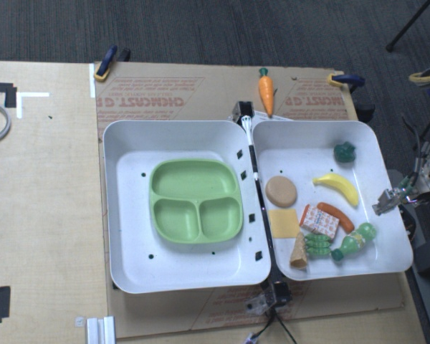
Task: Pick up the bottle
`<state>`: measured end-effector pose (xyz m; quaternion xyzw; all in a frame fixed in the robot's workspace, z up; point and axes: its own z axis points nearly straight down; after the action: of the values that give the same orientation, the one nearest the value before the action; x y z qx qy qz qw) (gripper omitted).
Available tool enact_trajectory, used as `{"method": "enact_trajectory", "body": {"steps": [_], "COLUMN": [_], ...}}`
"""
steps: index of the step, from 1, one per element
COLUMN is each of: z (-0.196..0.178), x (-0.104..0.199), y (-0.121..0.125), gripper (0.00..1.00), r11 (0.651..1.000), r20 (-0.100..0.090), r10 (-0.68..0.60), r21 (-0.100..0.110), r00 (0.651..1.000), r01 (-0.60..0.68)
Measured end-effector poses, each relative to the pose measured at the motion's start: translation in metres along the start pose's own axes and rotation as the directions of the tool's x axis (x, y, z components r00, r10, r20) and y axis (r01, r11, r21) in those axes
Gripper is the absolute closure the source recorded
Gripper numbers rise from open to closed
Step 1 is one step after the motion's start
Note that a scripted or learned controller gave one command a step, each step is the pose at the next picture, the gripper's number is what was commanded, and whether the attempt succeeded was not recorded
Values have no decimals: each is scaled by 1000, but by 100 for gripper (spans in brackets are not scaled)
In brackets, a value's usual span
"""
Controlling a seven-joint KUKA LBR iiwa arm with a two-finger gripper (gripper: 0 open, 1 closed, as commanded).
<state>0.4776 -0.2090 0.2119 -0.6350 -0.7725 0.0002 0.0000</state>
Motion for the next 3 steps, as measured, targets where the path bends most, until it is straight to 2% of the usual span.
{"method": "enact_trajectory", "body": {"steps": [1,2,3], "z": [-10,-31,-37], "x": [0,61,-7], "y": [1,12,-1], "gripper": [100,100,100], "r11": [1000,976,953], "r20": [2,0,3], "r10": [2,-219,-301], "r21": [-1,0,-1], "r00": [1000,976,953], "r01": [-2,219,301]}}
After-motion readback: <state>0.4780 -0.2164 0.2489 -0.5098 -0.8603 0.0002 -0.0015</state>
